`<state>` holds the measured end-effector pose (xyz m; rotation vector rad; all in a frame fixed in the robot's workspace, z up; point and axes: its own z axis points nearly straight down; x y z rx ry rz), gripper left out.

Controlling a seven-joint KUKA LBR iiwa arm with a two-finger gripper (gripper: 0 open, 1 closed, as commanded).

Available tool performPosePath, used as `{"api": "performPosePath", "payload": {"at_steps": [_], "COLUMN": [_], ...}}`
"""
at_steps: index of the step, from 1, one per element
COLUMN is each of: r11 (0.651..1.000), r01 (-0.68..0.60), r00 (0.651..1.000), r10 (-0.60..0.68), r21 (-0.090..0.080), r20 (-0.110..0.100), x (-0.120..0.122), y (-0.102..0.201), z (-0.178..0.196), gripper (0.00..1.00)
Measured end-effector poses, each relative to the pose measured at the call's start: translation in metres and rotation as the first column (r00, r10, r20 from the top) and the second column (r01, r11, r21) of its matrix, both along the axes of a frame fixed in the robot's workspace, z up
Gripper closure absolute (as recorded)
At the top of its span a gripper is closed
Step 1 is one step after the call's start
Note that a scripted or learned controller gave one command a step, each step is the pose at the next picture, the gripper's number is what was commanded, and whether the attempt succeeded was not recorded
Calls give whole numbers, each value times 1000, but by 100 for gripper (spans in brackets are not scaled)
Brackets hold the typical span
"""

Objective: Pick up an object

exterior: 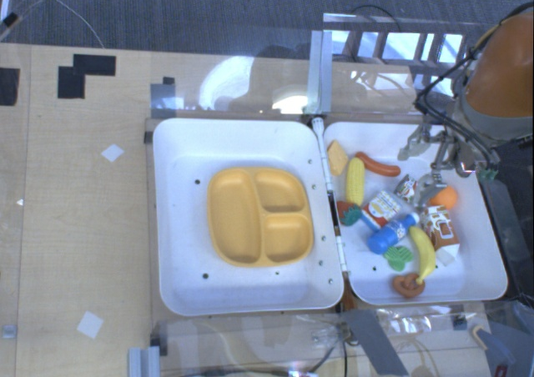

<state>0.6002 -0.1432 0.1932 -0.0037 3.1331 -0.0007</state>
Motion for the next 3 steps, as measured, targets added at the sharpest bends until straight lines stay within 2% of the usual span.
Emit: {"api": "performPosePath", "payload": {"at_steps": [1,2,3], "r11": [946,637,627], "r01": [325,771,779], "r00": [946,637,627], "r10": [-325,-771,-779], "r21": [3,7,-6], "r20": [-1,-1,-15], "x": [71,52,63], "y": [-1,11,10], "z": [-57,-105,-105], "gripper": [0,0,0]}}
